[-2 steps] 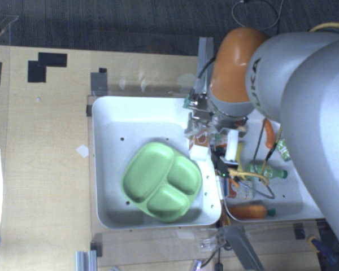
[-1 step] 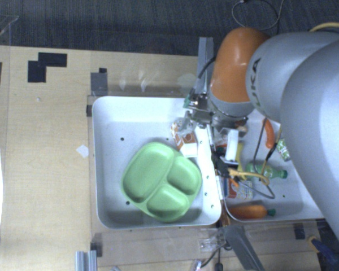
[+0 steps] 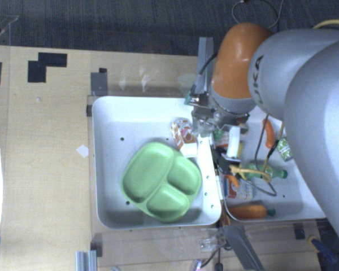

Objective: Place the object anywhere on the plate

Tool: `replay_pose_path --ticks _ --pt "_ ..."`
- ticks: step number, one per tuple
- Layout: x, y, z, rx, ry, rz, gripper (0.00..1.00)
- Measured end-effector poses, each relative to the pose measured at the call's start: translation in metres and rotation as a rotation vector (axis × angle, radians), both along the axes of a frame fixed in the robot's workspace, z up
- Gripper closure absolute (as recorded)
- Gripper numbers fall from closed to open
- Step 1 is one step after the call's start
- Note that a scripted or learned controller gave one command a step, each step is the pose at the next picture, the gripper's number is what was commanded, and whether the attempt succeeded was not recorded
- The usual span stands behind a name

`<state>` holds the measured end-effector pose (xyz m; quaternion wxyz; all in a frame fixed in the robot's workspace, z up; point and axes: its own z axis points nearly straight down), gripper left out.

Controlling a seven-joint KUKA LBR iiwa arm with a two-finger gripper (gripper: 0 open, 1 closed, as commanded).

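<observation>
The pale wooden tabletop (image 3: 39, 168) carries a smooth white left bin (image 3: 104, 151). In it lies a glossy green plate (image 3: 161, 179), rounded and split into three compartments. Just beside its upper right edge sits a small red-and-white packaged object (image 3: 182, 131), partly hidden by the tool (image 3: 205, 119), whose state I cannot tell. The right bin (image 3: 294, 205) holds cluttered items, hard to make out.

soft even overhead light, mild glare on the white bin (image 3: 101, 151), slightly blurred detail throughout
</observation>
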<state>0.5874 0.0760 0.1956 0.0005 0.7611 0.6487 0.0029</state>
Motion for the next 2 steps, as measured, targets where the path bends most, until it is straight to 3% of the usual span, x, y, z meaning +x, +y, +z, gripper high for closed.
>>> replay_pose_path --ticks 1,2 --pt "0.000 0.000 0.000 0.000 0.000 -0.001 0.00" --pt "0.001 0.000 0.011 0.002 -0.003 0.000 1.00"
